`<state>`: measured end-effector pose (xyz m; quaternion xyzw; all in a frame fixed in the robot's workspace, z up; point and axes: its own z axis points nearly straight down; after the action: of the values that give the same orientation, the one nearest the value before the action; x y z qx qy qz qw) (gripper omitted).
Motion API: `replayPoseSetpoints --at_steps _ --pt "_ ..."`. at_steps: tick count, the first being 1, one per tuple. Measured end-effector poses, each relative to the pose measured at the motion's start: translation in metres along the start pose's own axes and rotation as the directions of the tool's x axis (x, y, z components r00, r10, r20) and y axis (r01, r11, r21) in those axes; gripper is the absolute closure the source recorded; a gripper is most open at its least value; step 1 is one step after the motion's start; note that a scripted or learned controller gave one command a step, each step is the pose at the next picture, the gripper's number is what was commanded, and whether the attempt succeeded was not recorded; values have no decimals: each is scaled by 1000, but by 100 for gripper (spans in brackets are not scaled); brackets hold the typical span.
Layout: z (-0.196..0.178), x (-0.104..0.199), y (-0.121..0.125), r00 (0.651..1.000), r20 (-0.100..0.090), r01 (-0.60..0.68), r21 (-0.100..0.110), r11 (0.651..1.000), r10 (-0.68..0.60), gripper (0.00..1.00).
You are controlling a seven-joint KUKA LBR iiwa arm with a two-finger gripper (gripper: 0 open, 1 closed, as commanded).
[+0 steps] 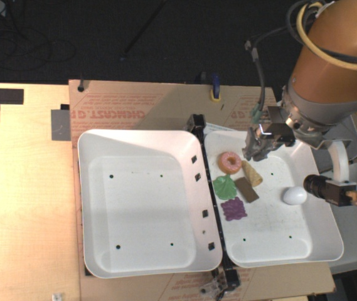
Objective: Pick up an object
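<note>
**Q:** where's the gripper [254,155] vs the stuff?

**Me:** I've got it hovering over the right bin [319,243], upper part. The donut [231,162] lies just left of it, tan wedge [251,174] right below. Can't tell if the fingers are spread or clenched; nothing visibly held.

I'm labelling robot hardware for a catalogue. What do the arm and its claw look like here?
The arm is a bulky rounded body with an orange band above a grey wrist section. Dark and yellowish cables loop around its top. The claw is a small assembly of dark and metallic parts.
</note>
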<state>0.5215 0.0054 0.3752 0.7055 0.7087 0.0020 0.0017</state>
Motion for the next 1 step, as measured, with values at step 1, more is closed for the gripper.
replayPoseSetpoints --at_steps 1 --pt "86 -54 -36 1000 1 -10 16 1000 10 100"
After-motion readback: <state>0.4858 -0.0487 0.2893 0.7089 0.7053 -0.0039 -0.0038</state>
